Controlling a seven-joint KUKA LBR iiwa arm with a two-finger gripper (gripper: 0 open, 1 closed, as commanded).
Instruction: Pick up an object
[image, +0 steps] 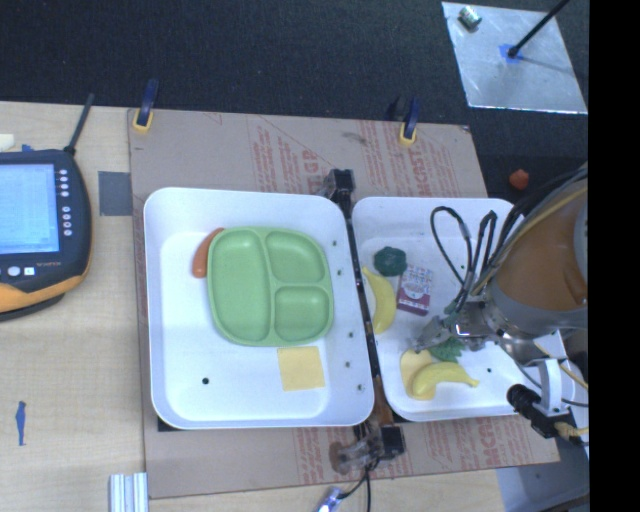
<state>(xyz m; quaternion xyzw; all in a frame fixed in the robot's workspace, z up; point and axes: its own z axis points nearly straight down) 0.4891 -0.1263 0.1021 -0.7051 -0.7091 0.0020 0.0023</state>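
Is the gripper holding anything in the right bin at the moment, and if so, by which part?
Cannot be told. The gripper is low in the right bin, on a dark green object beside the yellow banana; no grasp is visible.

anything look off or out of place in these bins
One thing: an orange, sausage-like item in the left bin is tucked partly under the green divided plate, at its left edge, so the plate may not sit flat. The yellow square lies flat beside it. In the right bin, nothing looks spilled or broken.
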